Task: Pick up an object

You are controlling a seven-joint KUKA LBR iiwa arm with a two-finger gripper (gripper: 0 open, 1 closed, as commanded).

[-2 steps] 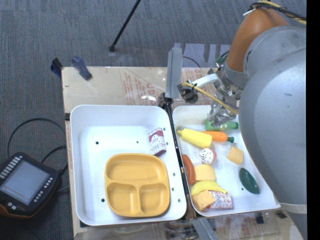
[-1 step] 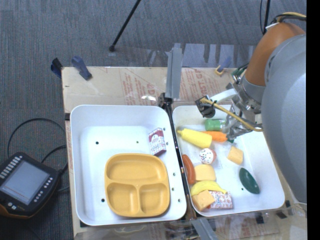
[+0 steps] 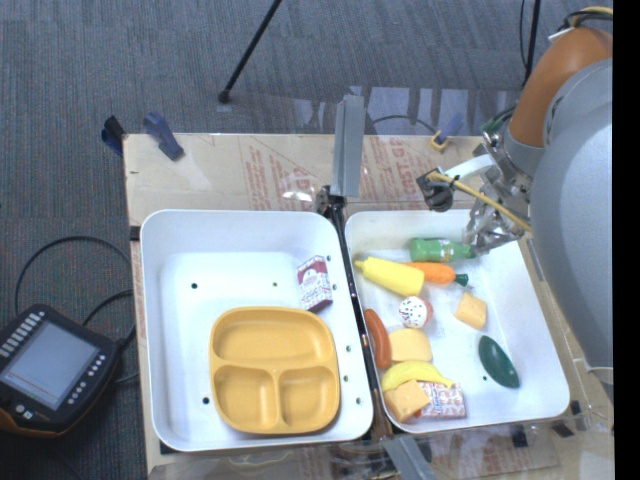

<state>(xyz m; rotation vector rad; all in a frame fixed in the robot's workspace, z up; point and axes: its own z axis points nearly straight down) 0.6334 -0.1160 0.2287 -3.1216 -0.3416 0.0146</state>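
My gripper (image 3: 484,234) hangs over the far right part of the right bin (image 3: 545,313), open, with nothing between its fingers. Its tips are just right of the cap end of a green bottle (image 3: 438,250), which lies on its side. An orange carrot (image 3: 436,273) and a yellow squash (image 3: 390,274) lie just in front of the bottle. Nearer the front are a spotted white ball (image 3: 414,312), a cheese wedge (image 3: 471,311), a dark green pod (image 3: 498,361), a red sausage (image 3: 377,338), a tan block (image 3: 409,346), a banana (image 3: 415,373) and a printed packet (image 3: 444,400).
The left bin (image 3: 170,268) holds a yellow divided plate (image 3: 274,370) and a small red and white carton (image 3: 315,283) by its right wall. A grey post (image 3: 348,153) stands behind the divide between the bins. A teach pendant (image 3: 45,368) lies on the floor at the left.
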